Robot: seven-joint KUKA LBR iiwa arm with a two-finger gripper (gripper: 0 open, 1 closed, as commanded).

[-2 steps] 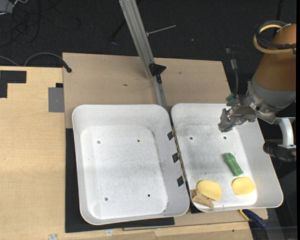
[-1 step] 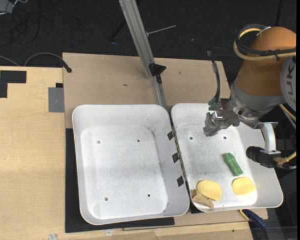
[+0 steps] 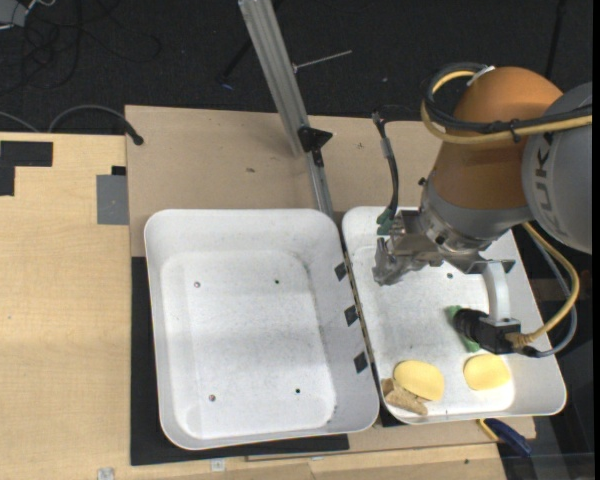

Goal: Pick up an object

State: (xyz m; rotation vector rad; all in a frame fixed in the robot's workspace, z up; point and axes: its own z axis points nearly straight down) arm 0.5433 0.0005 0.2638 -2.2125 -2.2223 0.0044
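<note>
My gripper (image 3: pixel 387 271) hangs low over the upper left part of the right bin (image 3: pixel 540 393), close to its left wall. Nothing shows beneath it but bare bin floor. Two yellow rounded objects lie near the bin's front edge, one (image 3: pixel 419 379) left of the other (image 3: pixel 486 371). A small tan crumbly piece (image 3: pixel 408 400) rests against the left yellow one at the front corner. A green object (image 3: pixel 470 338) peeks out from under the robot's own hardware, mostly hidden.
The left bin (image 3: pixel 170 238) lies beside the right one, with black clips (image 3: pixel 352 314) along the shared wall. A slanted metal rail (image 3: pixel 280 78) rises behind the bins. The orange and grey arm (image 3: pixel 500 138) covers the right bin's far side.
</note>
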